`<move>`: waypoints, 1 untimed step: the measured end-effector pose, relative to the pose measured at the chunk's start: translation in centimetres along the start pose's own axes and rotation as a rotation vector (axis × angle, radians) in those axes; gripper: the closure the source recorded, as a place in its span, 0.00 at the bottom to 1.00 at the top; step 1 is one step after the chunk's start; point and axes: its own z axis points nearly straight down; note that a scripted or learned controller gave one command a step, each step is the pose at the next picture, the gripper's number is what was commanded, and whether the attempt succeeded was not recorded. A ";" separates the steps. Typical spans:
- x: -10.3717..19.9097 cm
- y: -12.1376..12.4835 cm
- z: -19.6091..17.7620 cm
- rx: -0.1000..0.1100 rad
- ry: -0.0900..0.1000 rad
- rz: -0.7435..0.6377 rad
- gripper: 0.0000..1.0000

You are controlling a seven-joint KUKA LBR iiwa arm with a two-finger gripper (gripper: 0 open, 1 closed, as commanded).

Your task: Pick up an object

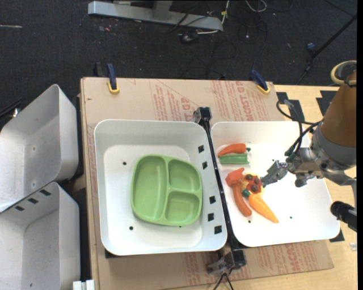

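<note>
Single fixed overhead view, slanted.

Right shallow white plastic bin (306, 226) holds a cluster of toy vegetables against its left half. Nearest the divider: an orange-red plastic pepper with a green stem (232, 149), lying crosswise, and just below it, touching or nearly so, a flat green plastic piece (233, 160). Lower down, a red-orange plastic chilli-like piece (238, 191) runs along the bin's left wall, with a small multicoloured red-and-yellow toy (250, 182) resting against it. An orange plastic carrot with a green top (262, 207) lies tilted, its tip pointing toward the lower right.

The two-finger gripper (267, 177) at the end of the grey arm with its orange band (340, 122) comes in from the right, low over the bin, its tip just beside the multicoloured toy and above the carrot's top. Pincer state: cannot tell; the tip is dark and small here. Whether it touches any toy is likewise unclear.

Left shallow white plastic bin (113, 141) holds a light green plastic divided plate with three compartments (167, 190), roughly centred.

Both bins sit on a brown cardboard sheet with red printing (164, 96), clamped at its far edge by two blue-and-yellow clips (112, 79). Two more white bins (34, 187) stand tilted at the left. Dark floor beyond, with cables and a grey metal base (153, 14).
</note>
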 end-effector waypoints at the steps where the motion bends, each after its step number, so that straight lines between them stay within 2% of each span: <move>1: 0.0 0.2 -0.5 -0.010 -0.001 -0.002 0.00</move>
